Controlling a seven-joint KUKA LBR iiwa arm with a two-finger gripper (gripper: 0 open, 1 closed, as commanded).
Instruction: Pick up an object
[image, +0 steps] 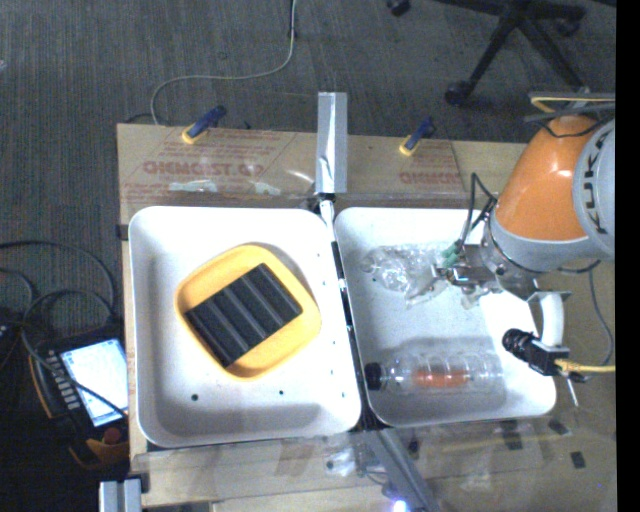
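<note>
In the left bin (160, 250) lies a yellow pad with a black ribbed top (250, 308), turned at a slant. The right bin (400, 330) holds a clear plastic bottle (440, 372) on its side near the front wall, black cap to the left, orange label inside. A crumpled piece of clear plastic (400, 268) rests toward the back of that bin. My gripper (458, 268) is low over the right bin, at the right edge of the crumpled plastic, under the orange-banded wrist (545, 200). Nothing shows as lifted.
A metal post (331, 140) stands at the back between the bins. Two blue clamps (203, 123) (418, 134) hold the cardboard sheet behind them. A handheld screen unit (90, 375) lies on the floor at the left. A black cable fitting (525, 345) hangs off the arm over the right bin's edge.
</note>
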